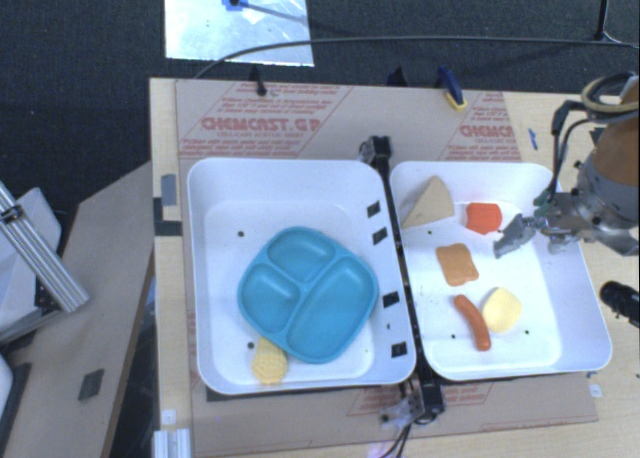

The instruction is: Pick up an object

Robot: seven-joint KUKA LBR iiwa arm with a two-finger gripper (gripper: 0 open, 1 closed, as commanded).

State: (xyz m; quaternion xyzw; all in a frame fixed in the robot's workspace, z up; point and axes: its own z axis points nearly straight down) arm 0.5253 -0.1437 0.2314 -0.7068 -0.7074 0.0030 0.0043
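Two bins to be reckoning with: leaving alone the left bin, centre-left of the frame, and working in the right bin, centre-right. Skipping the blue plate taking up much of the left bin, probably too wide and flat for a pinch. Reaching in from the right edge with the gripper, hovering near the middle of the right bin; not being able to tell whether spread or closed, and seeing nothing clamped in it.

Weighing the candidates next. Passing over the tan wedge at that bin's upper left, close to the wall. Favouring instead the red piece, lying just left of the gripper and nearest of all. Centring over it and coming straight down before closing, keeping clear of the orange slice just below. Leaving the yellow lump and the sausage, touching each other lower down, as likely rollers. Ignoring the small yellow cob at the plate's lower left.
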